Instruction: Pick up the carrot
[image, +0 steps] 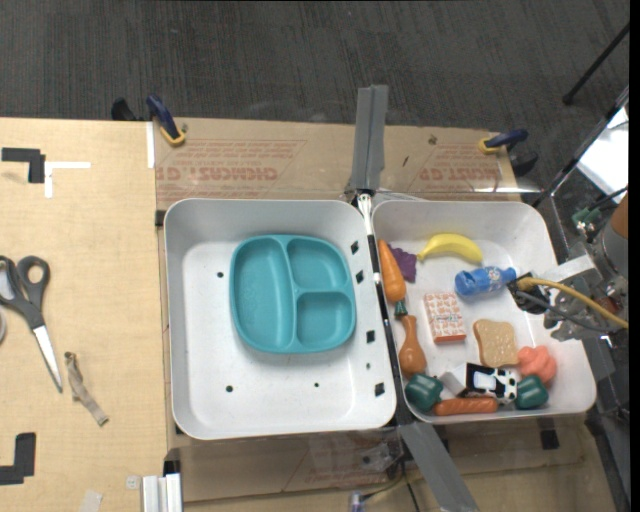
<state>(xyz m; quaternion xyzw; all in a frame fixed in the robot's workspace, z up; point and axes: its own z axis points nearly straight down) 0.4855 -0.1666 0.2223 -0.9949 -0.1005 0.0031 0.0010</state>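
On your bench (80, 200), the carrot (391, 275) lies in the right bin (470, 212), against its left wall. Your gripper (572, 322) hovers at the opposite rim, and you cannot tell its opening. This looks like the approach step: reach across, then descend.

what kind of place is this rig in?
Probably a robotics lab bench: a clamped cardboard base, a right bin of toy food like a carrot and banana, and scissors lying out.

Teal plate (265, 290), banana (450, 246), scissors (33, 312)
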